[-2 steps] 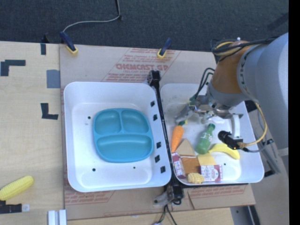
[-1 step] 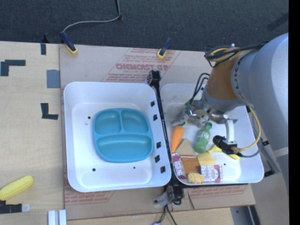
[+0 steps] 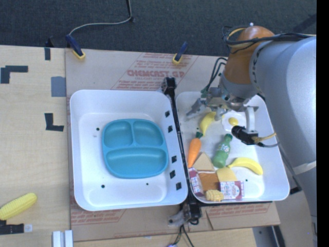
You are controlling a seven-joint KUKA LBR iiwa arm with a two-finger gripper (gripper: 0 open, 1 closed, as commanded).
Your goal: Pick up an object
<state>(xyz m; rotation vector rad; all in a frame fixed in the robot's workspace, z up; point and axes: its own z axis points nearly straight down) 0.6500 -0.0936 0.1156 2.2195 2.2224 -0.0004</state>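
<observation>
The right bin holds several toy foods: a small yellow banana, an orange carrot, a green bottle, a larger banana, a fried egg, a cheese wedge and a corn cob. My gripper hangs over the bin's far left corner, just above the small banana. It is open, and nothing sits between its fingers.
The left bin holds a blue divided plate. A black divider runs between the bins. A yellow corn cob lies on the bench at the near left. Clamps pin the cardboard at the back.
</observation>
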